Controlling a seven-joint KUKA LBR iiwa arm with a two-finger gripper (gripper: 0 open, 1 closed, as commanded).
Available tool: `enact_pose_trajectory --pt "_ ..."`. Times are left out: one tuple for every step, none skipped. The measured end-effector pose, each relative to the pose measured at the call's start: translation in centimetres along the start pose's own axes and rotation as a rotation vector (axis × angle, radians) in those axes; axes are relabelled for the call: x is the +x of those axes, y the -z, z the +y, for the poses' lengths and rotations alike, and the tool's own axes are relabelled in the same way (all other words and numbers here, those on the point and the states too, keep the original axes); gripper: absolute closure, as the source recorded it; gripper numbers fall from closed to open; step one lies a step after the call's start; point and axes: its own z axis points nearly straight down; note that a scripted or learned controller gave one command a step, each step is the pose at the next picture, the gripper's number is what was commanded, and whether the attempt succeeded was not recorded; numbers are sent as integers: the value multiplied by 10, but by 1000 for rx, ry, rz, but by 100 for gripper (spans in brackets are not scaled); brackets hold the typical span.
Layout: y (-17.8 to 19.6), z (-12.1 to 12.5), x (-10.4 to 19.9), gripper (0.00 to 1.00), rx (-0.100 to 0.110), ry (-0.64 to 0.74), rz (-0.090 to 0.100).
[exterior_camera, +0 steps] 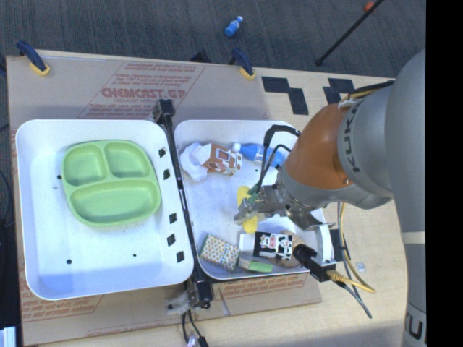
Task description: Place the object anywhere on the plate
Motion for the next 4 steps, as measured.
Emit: enact_pose_trajectory --pt "103 77 -38 100 -7 0 -3" --pt "79 -4 4 100 -1 0 -1" --pt "106 63 -31 100 -6 1 -2" --pt "65 -9 -18 100 -1 0 -1"
